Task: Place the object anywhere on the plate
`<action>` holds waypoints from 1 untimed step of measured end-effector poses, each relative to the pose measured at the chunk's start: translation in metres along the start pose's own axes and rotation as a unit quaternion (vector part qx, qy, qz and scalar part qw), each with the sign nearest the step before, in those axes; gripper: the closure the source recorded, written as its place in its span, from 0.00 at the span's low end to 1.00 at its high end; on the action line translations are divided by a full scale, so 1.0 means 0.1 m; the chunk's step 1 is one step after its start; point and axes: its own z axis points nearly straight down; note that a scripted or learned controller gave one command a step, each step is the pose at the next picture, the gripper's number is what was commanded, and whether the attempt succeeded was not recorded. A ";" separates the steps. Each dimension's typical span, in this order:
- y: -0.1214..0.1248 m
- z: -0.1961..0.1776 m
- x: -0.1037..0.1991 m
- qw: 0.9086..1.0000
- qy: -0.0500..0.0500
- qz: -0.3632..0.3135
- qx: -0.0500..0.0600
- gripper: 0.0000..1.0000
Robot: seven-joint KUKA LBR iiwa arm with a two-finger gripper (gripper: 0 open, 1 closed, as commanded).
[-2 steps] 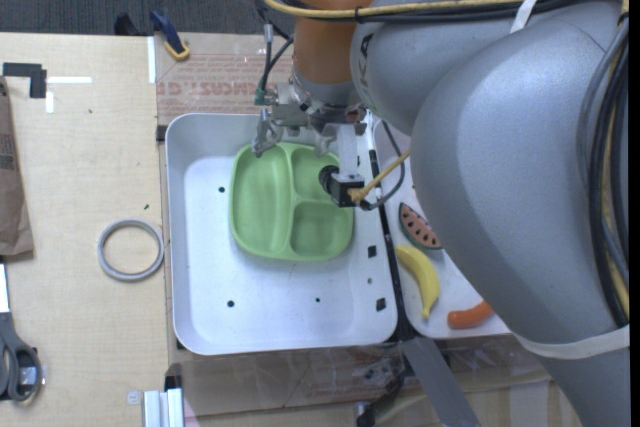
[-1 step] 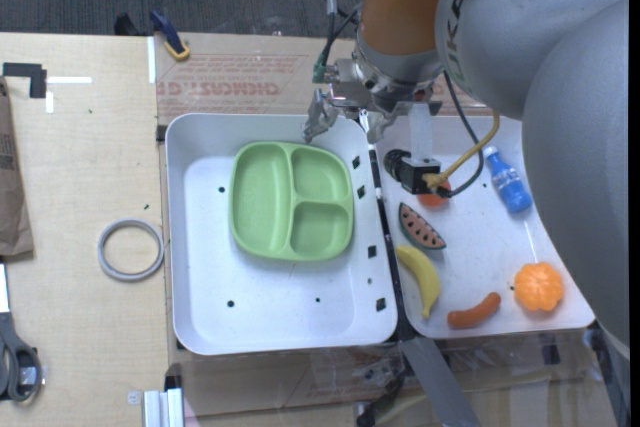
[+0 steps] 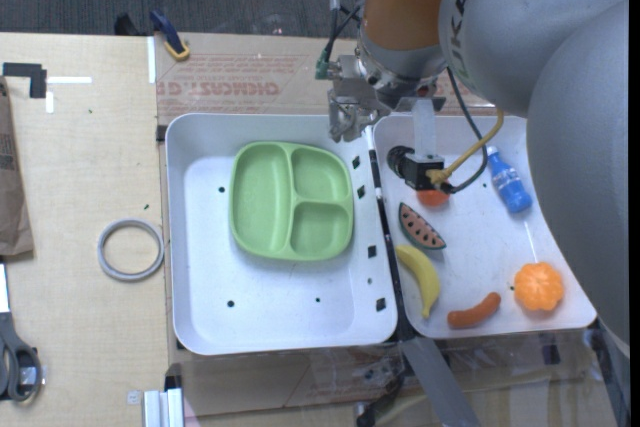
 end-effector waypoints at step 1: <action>0.36 0.92 0.42 1.000 0.001 -0.003 -0.001 1.00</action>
